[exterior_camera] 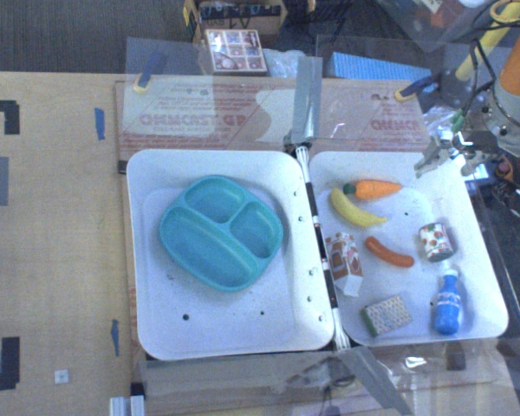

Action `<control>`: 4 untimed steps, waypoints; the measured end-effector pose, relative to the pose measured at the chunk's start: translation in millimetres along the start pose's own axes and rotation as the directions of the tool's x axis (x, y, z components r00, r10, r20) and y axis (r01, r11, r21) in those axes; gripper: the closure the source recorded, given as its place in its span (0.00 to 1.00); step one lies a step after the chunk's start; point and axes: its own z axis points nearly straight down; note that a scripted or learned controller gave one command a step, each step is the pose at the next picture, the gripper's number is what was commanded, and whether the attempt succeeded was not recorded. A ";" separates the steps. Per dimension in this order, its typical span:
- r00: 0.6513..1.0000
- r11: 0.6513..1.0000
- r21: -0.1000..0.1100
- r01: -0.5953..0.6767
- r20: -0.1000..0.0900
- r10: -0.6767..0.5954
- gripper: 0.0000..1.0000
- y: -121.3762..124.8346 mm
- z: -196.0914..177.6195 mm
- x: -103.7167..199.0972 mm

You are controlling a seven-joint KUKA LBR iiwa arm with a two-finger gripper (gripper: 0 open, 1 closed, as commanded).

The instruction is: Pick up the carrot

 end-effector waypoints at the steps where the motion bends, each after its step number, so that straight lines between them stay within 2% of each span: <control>1: 0.987 0.987 0.000 0.163 0.000 -0.163 0.00 35.2 97.5 32.8; 2: 0.905 0.905 0.006 0.425 0.009 -0.425 0.00 35.8 134.2 58.7; 3: 0.652 0.652 0.021 0.758 -0.011 -0.758 0.00 31.2 139.7 78.2; 4: 0.652 0.652 0.002 0.759 0.006 -0.759 1.00 36.0 128.0 80.8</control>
